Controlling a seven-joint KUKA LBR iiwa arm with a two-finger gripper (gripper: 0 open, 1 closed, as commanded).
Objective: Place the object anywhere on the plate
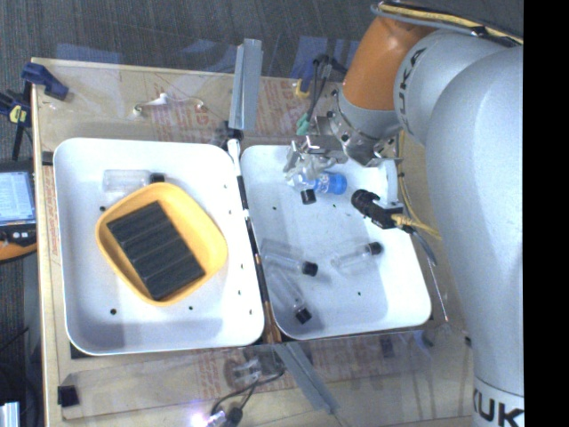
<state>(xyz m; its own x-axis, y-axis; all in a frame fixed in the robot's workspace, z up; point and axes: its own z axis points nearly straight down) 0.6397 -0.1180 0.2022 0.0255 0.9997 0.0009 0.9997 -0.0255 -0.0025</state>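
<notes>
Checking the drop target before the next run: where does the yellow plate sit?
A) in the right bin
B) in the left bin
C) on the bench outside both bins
B: the yellow plate lies inside the left bin, while the pincer works over the right bin.

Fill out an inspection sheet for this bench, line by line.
Surface: bench with left bin and right bin.
Job's things: yellow plate in left bin; blue object in right bin, by the gripper.
Clutter: clear vials in right bin; one clear piece above the plate.
Grippers: over right bin's upper part; jaws unclear.
Cables: green wires near wrist.
Surroundings: tablet at left.
</notes>
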